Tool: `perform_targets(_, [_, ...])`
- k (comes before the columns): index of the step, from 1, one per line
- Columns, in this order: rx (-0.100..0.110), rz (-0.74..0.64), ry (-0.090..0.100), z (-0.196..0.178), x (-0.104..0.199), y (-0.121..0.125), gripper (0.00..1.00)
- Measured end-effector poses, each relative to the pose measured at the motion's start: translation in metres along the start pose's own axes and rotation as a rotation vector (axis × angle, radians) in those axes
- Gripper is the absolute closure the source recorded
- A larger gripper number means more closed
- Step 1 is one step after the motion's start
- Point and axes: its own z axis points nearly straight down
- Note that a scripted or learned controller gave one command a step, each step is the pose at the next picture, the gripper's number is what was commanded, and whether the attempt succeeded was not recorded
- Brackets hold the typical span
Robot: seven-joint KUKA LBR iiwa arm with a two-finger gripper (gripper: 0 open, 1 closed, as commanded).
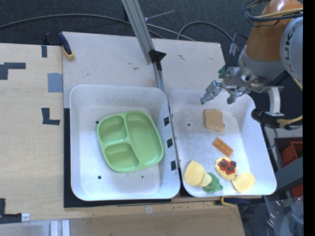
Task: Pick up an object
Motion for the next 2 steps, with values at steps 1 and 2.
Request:
perform_targets(1, [0.000, 0.000, 0.000, 0.000, 0.000, 0.000, 0.00])
perform_targets(2, [0.005, 0.001, -0.001, 0.045, -0.001, 0.004, 0.00])
